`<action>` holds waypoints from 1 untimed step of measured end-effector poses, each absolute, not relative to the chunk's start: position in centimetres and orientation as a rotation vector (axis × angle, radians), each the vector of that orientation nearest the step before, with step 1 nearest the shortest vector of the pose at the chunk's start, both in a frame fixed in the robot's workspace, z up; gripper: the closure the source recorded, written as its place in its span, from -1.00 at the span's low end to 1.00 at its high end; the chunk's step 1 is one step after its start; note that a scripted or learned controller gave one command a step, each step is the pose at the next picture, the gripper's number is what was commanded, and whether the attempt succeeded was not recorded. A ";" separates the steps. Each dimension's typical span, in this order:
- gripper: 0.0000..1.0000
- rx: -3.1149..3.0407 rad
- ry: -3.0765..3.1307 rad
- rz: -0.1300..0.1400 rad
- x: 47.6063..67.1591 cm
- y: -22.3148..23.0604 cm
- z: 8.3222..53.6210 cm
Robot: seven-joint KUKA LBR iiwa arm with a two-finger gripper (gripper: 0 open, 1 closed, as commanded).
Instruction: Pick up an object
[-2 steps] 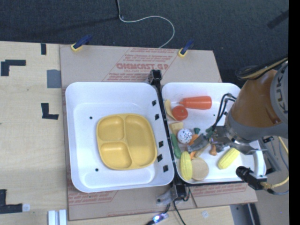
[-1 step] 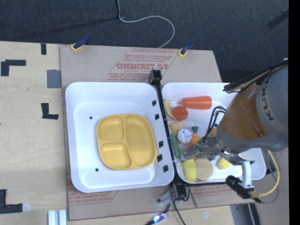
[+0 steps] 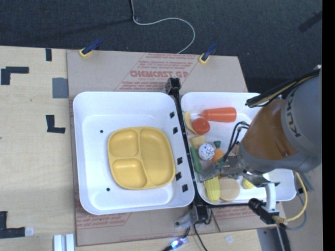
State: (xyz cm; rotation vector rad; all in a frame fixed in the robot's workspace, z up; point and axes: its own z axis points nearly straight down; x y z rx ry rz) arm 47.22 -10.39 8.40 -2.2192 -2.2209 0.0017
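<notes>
A: What is seen on the bench?

B: Two white bins are set side by side. A yellow divided plate (image 3: 141, 157) is held in the left bin (image 3: 86, 140); a carrot (image 3: 219, 114), a tomato (image 3: 200, 125) and a corn cob (image 3: 211, 189) are crowded into the right bin (image 3: 220, 97).

A: And the gripper (image 3: 220, 165)?

B: It is lowered over the right bin's pile. Whether it is spread or closed cannot be told.

Sitting in the left bin (image 3: 84, 140): a divided tray (image 3: 140, 157). Crowding the right bin's (image 3: 230, 97) left half: small objects (image 3: 207, 150).
</notes>
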 end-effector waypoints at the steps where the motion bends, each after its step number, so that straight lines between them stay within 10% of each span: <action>1: 1.00 -2.219 -2.220 0.002 47.2 -10.4 9.4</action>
